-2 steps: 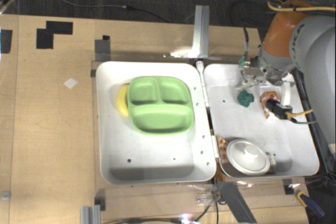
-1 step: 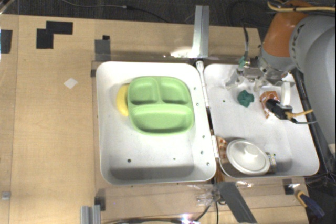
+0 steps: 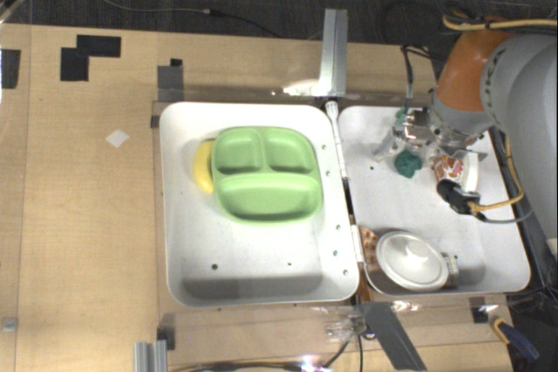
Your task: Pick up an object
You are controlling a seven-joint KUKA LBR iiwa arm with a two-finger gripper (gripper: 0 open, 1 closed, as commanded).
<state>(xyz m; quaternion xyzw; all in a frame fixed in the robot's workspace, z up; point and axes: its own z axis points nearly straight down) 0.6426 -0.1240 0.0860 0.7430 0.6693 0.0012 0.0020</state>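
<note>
— Camera view first: where is your tool?

— My tool (image 3: 417, 138) hangs low over the right bin (image 3: 488, 274), near that bin's far edge. My arm (image 3: 501, 74) reaches in from the counter's right side.

— Open or closed?

— I cannot tell; the parts are too small and cluttered to read.

— What sits beneath it?

— A small teal object (image 3: 406, 164) lies just beside the tool, on the bin floor. A red and white item (image 3: 453, 167) lies close to its right, partly under my wrist.

— Anything else?

— A round metal bowl (image 3: 411, 259) rests by the right bin's near edge. In the left bin (image 3: 187, 274), a green divided plate (image 3: 265, 172) covers most of a yellow thing (image 3: 202, 167) at its left.
</note>
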